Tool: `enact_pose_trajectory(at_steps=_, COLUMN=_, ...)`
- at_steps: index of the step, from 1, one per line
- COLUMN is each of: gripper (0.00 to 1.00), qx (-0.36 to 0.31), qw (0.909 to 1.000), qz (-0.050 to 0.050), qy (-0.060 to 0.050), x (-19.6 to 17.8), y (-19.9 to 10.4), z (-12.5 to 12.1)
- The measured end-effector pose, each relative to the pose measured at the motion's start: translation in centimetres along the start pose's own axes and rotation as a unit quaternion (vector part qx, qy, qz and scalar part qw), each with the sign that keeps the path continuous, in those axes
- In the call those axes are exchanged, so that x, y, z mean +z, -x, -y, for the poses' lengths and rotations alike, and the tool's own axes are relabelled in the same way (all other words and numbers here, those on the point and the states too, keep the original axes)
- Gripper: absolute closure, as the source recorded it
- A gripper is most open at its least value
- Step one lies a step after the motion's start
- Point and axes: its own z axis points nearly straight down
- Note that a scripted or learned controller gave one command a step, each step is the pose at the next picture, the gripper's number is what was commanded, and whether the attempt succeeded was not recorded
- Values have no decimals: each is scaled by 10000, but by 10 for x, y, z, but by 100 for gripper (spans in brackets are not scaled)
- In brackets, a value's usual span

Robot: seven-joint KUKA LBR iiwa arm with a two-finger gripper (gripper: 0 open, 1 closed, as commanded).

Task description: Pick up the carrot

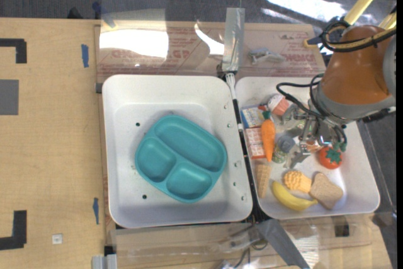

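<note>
Orange and likely light, hard toy plastic, the carrot (268,138) lies at the left side of the right bin (368,189) in the middle right of the frame, best pinched across its fat middle, and I cannot tell how the claw (313,143) stands.

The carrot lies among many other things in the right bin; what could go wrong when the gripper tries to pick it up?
1. The carrot lies close against a small box, so the gripper may catch the box too.
2. The gripper is over the clutter beside the tomato, off to the carrot's side, so closing here would probably miss it.
</note>
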Motion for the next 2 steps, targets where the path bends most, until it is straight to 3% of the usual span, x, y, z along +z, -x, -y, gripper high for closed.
enact_pose_trajectory(at_steps=1, gripper=0, qx=-69, qw=10000, qz=66, qy=-4, x=53, y=16, z=-9)
enact_pose_trajectory(at_steps=2, gripper=100, qx=-76, qw=9999, qz=120, qy=-6, x=40, y=20, z=-10)
